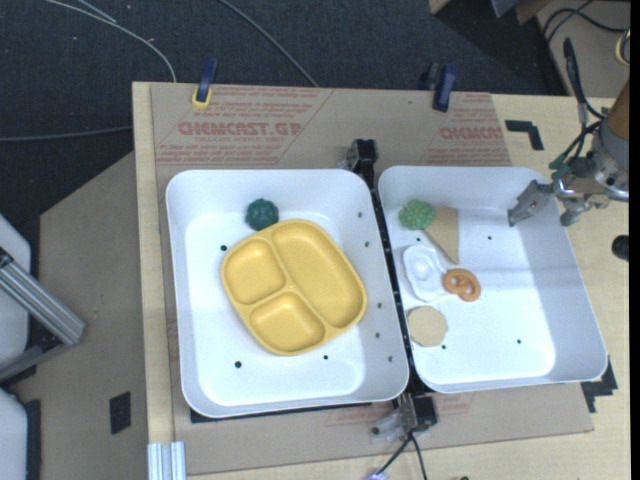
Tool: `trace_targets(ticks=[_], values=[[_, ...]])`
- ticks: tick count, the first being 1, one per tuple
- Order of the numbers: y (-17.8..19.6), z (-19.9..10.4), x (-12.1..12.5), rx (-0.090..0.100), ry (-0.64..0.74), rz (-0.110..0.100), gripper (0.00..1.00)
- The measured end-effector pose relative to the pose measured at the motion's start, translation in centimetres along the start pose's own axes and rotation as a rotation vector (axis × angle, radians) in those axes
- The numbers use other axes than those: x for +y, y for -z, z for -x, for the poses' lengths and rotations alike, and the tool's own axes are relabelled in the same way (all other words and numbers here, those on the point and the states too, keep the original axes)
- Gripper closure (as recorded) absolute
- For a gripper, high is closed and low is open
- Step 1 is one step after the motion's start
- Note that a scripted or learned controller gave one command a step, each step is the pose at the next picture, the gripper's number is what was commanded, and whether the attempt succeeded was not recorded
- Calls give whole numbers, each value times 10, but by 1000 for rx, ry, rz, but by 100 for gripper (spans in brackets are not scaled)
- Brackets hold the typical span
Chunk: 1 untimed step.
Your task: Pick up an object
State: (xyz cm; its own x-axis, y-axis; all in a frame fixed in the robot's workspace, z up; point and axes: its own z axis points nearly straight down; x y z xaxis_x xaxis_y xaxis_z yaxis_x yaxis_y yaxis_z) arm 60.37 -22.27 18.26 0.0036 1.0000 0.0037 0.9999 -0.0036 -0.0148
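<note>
- Camera view looks down on the bench [150, 218], which is covered with brown printed board and carries two shallow white bins side by side.
- Left bin [190, 298] holds a yellow divided plate [292, 285] with three compartments, lying tilted near the bin's middle.
- Just beyond the plate's far edge sits a small dark green lump [262, 212], close to the plate; I cannot say whether they touch.
- Right bin [540, 308] has its things gathered along its left side.
- A light green broccoli-like piece [417, 213] lies in the far-left corner of that bin.
- Just right of it is a tan wedge [445, 233], its point aimed toward the near side.
- Nearer, a white moulded piece [421, 270] rests by the bin's left wall.
- An orange-brown pretzel [462, 285] lies against the white piece's right edge.
- Nearest of the group, a pale tan round disc [427, 325] lies flat on the bin floor.
- At the far right, the claw [545, 206] hangs over the right bin's far-right corner, well apart from all these things. Two dark fingers look spread, with nothing between them.
</note>
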Motion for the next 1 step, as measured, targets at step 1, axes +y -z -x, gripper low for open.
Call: trace_targets(ticks=[1], values=[[9,-1,4,-4,4,15,0]])
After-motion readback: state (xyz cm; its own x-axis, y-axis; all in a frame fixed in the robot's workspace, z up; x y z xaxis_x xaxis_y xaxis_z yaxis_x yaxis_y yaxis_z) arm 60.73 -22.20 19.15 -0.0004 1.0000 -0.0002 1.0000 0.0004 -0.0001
